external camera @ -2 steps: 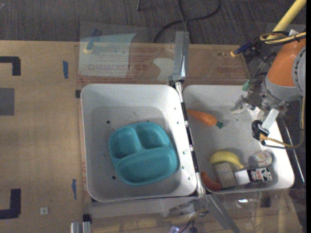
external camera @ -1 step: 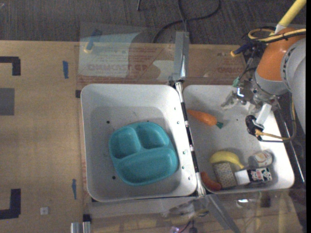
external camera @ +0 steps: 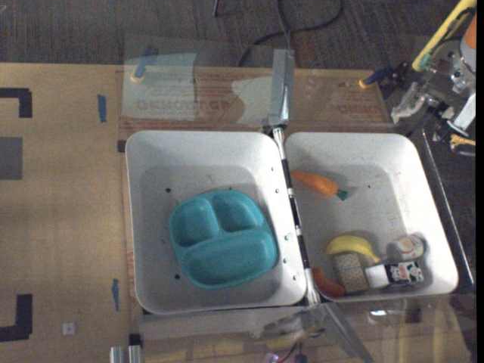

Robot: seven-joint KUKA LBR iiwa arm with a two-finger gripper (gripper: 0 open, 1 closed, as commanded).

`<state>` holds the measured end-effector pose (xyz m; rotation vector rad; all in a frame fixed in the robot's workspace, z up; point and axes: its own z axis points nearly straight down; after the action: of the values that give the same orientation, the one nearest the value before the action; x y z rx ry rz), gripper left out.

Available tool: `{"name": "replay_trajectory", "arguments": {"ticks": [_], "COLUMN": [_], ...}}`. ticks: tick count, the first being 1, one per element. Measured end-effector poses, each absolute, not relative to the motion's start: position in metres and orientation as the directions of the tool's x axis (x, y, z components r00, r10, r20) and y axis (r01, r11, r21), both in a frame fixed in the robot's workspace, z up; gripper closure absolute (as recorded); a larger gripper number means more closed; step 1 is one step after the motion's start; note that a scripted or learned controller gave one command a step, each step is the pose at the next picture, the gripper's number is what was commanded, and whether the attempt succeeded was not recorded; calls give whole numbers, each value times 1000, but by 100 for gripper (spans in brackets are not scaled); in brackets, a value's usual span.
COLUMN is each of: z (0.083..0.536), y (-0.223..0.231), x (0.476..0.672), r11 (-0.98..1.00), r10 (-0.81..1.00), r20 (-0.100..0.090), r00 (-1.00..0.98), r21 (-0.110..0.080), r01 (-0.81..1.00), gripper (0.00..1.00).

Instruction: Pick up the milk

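The milk (external camera: 397,274) is a small white carton with black cow patches. It lies on its side near the front right corner of the right bin (external camera: 423,174). My gripper (external camera: 412,103) hangs outside that bin, past its far right corner and well away from the milk. Nothing shows in its grasp. The arm's wrist (external camera: 463,78) sits at the view's right edge.
Around the milk lie a grey can (external camera: 406,246), a yellow banana (external camera: 352,246), a speckled tan block (external camera: 349,272) and a red sausage (external camera: 327,282). A carrot (external camera: 318,184) lies farther back. The left bin (external camera: 144,157) holds a teal divided plate (external camera: 221,238).
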<state>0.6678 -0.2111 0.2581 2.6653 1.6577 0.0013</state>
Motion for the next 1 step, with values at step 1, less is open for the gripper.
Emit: {"name": "replay_trajectory", "arguments": {"ticks": [1], "z": [209], "y": [-205], "x": [550], "r11": [-247], "r10": [969], "r20": [0], "r00": [247], "r21": [-1], "r01": [969], "gripper": [0]}}
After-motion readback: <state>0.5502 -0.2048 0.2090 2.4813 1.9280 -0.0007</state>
